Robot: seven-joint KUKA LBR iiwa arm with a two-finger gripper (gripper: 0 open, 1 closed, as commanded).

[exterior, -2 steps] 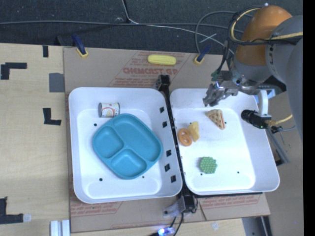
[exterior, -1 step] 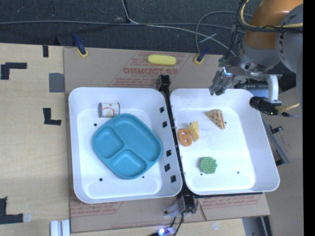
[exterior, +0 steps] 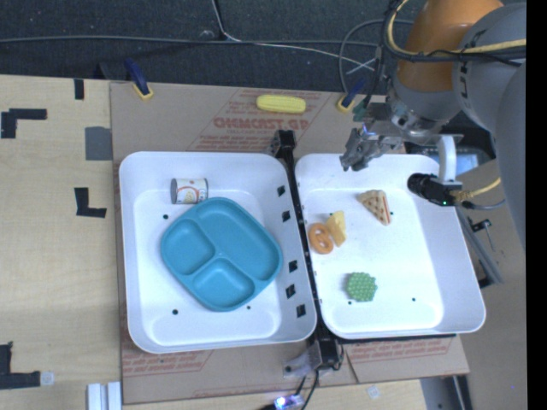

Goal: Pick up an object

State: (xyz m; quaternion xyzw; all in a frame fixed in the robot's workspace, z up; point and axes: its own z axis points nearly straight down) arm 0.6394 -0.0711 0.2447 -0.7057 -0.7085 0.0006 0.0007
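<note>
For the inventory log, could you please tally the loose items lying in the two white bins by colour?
Blue: 1, divided plate
White and orange: 1, small can
Orange-brown: 2, pretzel and pizza slice
Yellow: 1, cheese-like wedge
Green: 1, bumpy broccoli-like piece
Total: 6

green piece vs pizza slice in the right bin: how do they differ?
The green piece is roundish and bumpy; the pizza slice is a tan wedge. The green piece lies nearer the bin's front edge; the pizza slice lies farther back, closer to the gripper. Both rest loose in the right bin, ungrasped.
</note>
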